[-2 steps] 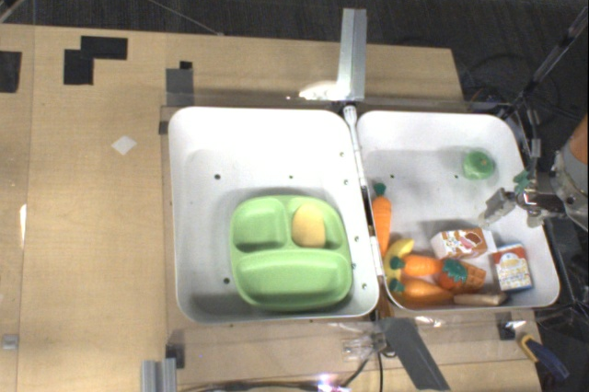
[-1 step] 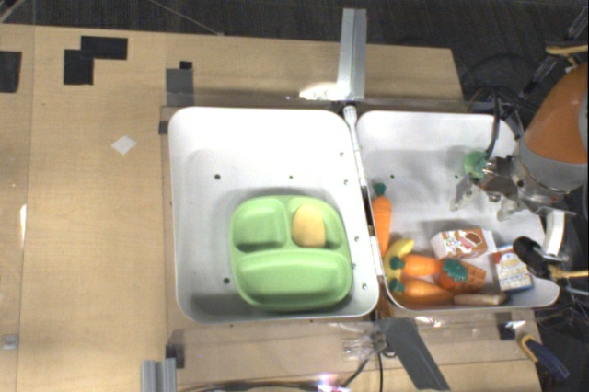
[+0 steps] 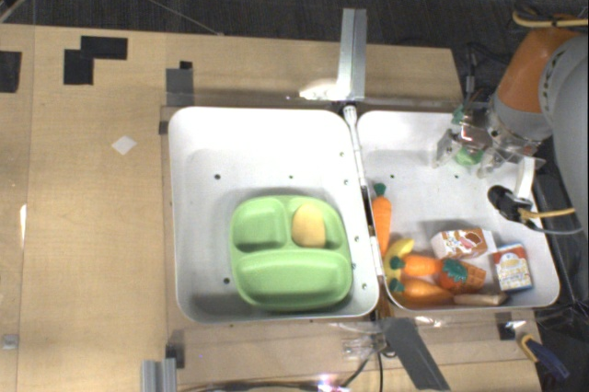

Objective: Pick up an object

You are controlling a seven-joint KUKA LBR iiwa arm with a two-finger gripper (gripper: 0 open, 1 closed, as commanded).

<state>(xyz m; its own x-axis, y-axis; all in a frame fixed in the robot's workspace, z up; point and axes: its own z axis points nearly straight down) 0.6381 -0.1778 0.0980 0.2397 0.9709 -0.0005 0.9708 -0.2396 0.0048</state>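
— While the arm (image 3: 552, 82) reaches in over the right bin (image 3: 414, 197), where does the end effector (image 3: 474, 146) sit?

— Above the far part of that bin, near its back rim and well away from the heap of toy food at the near end. Green shows between the metal parts, but I cannot tell whether the fingers are apart or together, nor whether anything is caught in them.

— What lies in the heap?

— A carrot (image 3: 381, 220) lies along the wall that the right bin shares with its neighbour. Nearer the front rim from the carrot there is a small yellow piece (image 3: 400, 247), then two orange vegetables (image 3: 421, 267), one behind the other. Beside them, further from the shared wall, a small carton with a red and white label (image 3: 458, 244) rests above a strawberry-like piece (image 3: 456, 271), and a second small box (image 3: 512, 269) lies near the bin's outer corner. They are crowded, several touching.

— And across the shared wall?

— The left bin (image 3: 212, 160) holds a green divided plate (image 3: 290, 275) toward its near side. A yellow, lemon-like fruit (image 3: 310, 224) sits in the plate's small compartment closest to the shared wall.

— Anything else around the bins?

— A metal post (image 3: 353, 50) stands at the far end of the shared wall, on the wooden counter (image 3: 83, 224).
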